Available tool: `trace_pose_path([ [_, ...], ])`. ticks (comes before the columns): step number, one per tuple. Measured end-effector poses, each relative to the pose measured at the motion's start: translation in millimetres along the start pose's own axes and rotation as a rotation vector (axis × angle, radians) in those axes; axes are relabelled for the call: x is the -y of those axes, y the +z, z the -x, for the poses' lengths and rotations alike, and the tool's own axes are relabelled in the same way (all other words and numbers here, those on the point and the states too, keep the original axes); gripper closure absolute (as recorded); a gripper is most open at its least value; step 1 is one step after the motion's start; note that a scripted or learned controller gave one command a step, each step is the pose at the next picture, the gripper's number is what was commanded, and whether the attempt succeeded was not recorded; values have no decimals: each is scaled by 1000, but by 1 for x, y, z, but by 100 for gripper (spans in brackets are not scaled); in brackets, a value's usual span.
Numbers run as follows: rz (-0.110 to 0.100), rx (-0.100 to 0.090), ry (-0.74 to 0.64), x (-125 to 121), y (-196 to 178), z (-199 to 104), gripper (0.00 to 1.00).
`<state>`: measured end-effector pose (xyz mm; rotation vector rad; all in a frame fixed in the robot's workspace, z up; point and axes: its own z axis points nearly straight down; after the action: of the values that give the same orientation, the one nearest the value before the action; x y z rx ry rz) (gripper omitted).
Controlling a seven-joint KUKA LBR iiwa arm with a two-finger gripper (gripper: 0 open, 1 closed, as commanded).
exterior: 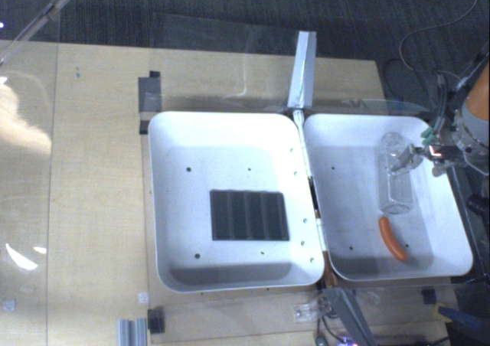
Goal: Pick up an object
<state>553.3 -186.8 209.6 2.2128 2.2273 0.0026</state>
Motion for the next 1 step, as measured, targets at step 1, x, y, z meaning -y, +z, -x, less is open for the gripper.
trace_pose_path([
  [1, 5, 2, -145, 18, 113, 17, 0],
])
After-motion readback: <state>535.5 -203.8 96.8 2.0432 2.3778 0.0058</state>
